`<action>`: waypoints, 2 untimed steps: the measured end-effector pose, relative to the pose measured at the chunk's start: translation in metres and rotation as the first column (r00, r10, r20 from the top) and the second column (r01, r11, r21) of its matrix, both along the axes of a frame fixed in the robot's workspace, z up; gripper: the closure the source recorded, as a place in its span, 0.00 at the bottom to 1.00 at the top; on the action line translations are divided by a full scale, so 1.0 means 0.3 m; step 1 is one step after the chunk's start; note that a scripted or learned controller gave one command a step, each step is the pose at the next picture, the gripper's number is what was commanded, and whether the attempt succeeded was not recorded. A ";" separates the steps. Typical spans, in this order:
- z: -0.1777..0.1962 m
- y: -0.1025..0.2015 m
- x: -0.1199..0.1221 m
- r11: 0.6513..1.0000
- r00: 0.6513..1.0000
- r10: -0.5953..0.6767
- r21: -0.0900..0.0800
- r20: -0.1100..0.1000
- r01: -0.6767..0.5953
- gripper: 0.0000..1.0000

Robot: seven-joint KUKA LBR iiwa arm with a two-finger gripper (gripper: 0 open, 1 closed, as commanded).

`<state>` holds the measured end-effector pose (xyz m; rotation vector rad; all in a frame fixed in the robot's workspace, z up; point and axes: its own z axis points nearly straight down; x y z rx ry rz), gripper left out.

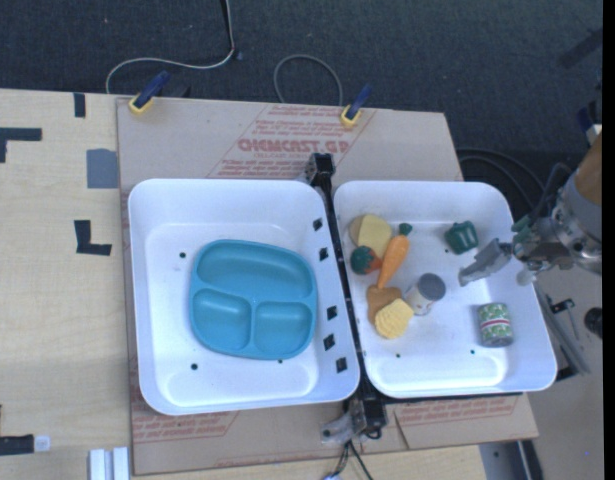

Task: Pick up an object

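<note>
1. Objects are lying loose in the right bin [527,373]: a carrot [392,259], a yellow block [370,231], a corn piece [394,319], a grey cylinder [425,291], a green pepper [461,236] and a green patterned can [494,324].
2. Jaws [484,263] are hanging over that bin's right side, between pepper and can; whether they are apart I cannot tell.
3. Sitting in the left bin [147,268] is a blue divided tray [253,299].
4. Both bins are resting on the bench [47,298].
</note>
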<state>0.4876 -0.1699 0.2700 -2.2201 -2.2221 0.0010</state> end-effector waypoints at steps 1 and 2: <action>-0.303 0.341 0.008 1.000 1.000 0.009 0.005 -0.008 -0.009 0.00; 0.094 0.291 0.177 1.000 1.000 0.002 -0.003 0.015 -0.002 0.00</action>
